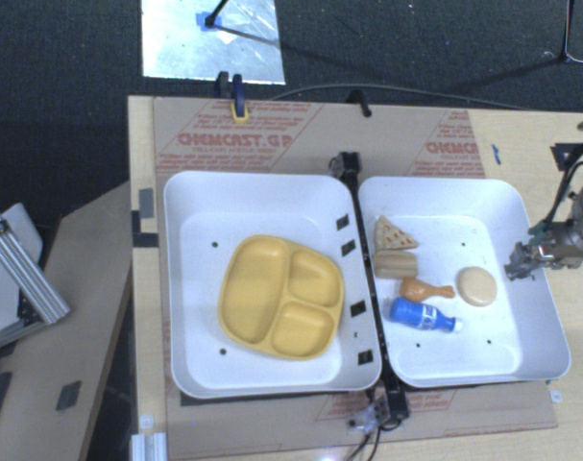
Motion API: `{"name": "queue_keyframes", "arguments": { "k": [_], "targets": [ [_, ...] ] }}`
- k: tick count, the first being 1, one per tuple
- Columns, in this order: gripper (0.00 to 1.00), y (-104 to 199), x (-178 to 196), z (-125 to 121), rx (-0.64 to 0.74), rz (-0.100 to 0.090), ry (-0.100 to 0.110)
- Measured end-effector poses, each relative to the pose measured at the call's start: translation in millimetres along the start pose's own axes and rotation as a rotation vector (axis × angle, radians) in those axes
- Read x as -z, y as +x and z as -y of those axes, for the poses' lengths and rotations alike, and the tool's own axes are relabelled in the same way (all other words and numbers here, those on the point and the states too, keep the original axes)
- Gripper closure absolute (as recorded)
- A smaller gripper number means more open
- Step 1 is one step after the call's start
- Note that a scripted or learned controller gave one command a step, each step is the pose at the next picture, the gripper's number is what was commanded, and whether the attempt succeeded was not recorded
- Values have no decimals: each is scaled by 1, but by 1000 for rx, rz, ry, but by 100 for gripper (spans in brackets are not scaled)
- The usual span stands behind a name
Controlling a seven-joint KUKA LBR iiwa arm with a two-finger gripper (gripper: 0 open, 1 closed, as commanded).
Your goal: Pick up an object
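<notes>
The right bin point(497, 353) holds a pizza-slice toy point(393, 232), a tan block point(395, 264), an orange drumstick point(427, 289), a blue bottle point(423, 316) and a round beige bun point(476, 286). My gripper point(523, 260) hangs at the bin's right rim, just right of the bun and apart from it. Nothing shows between its fingers. The arm enters at the far right edge of the view.
The left bin point(200, 353) carries a yellow divided tray point(281, 296). Black clips run along the seam between the bins point(360, 286). Both bins rest on a cardboard sheet point(272, 137) on the bench.
</notes>
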State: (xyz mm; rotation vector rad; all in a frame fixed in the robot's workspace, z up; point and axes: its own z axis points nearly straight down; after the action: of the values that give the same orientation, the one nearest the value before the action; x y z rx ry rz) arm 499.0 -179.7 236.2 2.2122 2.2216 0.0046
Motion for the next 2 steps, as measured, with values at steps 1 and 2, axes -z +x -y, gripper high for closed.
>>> {"name": "queue_keyframes", "arguments": {
  "k": [1, 2],
  "targets": [
    [100, 52, 9, -7, 6, -3, 2],
    [100, 102, -1, -17, 5, -4, 5]
  ]
}}
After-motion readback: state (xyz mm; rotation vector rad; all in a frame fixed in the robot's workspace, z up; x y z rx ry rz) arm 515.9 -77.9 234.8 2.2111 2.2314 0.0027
